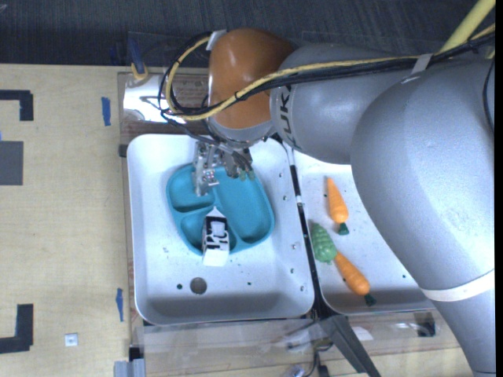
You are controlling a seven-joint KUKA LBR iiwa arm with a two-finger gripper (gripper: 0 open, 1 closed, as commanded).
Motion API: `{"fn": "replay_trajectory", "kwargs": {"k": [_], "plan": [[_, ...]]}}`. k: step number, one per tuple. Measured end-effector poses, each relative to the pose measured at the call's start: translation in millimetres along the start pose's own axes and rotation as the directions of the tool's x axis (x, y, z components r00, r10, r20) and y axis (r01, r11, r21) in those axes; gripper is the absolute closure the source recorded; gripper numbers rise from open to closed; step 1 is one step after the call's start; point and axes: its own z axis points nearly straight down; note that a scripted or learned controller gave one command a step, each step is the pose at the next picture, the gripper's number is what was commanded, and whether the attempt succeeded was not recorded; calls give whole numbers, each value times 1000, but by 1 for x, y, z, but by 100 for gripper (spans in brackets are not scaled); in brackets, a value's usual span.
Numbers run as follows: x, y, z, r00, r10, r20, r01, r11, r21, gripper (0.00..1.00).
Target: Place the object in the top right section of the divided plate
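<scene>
A blue divided plate lies in the left white bin. A black and white object rests across the plate's near rim. My gripper hangs over the plate's far part, under the orange wrist band. A small green thing shows at the plate's far edge beside the gripper.
The right bin holds two orange carrots and a green toy vegetable. The big grey arm covers much of the right bin. A dark round spot marks the left bin's floor.
</scene>
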Motion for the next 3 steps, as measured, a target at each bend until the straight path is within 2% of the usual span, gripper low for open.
{"fn": "replay_trajectory", "kwargs": {"k": [1, 2, 3], "plan": [[8, -48, -3, 1000, 3, 10, -3, 1000, -14, 100], [5, -17, -41, 956, -294, -7, 294, 956, 0, 100], [29, -14, -16, 890, -456, -9, 456, 890, -2, 100]]}}
